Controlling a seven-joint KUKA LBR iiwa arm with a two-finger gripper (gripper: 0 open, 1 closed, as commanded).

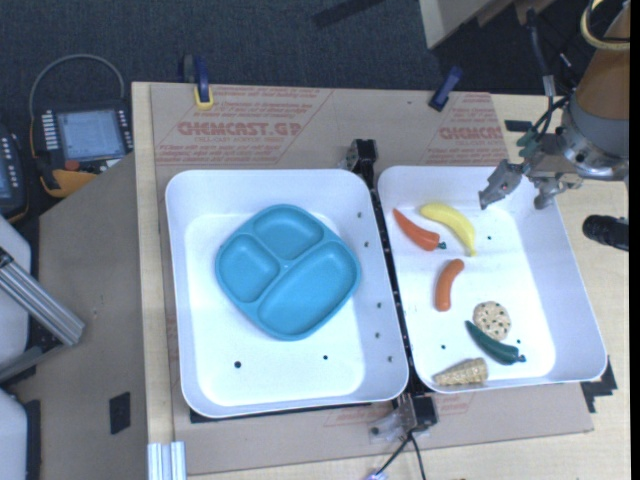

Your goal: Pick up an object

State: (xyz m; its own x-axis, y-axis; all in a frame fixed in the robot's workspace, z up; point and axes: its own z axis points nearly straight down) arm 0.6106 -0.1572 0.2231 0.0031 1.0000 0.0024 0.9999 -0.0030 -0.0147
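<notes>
Two-finger grey gripper [520, 195] over right white bin's [560, 268] upper right, fingers apart, nothing between. Yellow plastic banana [449, 224] lies just left, below it, touching red-orange pepper [417, 230]. Blue divided plate [287, 269] in left bin [190, 268].

From my console both white bins [200, 368] read as smooth, faintly glossy plastic, and the blue divided plate [288, 270] in the left one looks like matt moulded plastic. The toy foods at three o'clock, among them the yellow banana [450, 225] and orange sausage [448, 283], have a soft plastic sheen. The board [300, 128] beneath, at twelve o'clock, is probably printed brown masking paper, dull and flat.
</notes>
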